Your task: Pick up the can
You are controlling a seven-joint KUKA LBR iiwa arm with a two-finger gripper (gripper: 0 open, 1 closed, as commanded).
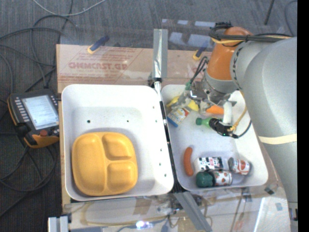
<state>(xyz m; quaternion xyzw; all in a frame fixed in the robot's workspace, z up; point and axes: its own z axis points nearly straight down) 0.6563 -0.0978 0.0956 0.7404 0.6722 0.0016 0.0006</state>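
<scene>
While fingers (205, 98) stay unreadable, the can (240, 166) lies beside a carton (210, 164) and hotdog (188, 160).

Can (240, 166) — red-white, on its side, right bin's near right corner.

- One fixed camera, high above the tabletop (96, 64), looking down at a slant.
- Moderate distance: both bins in frame, left bin (116, 105) and right bin (256, 170), floor around them.
- Arm (270, 81) enters from the right.
</scene>
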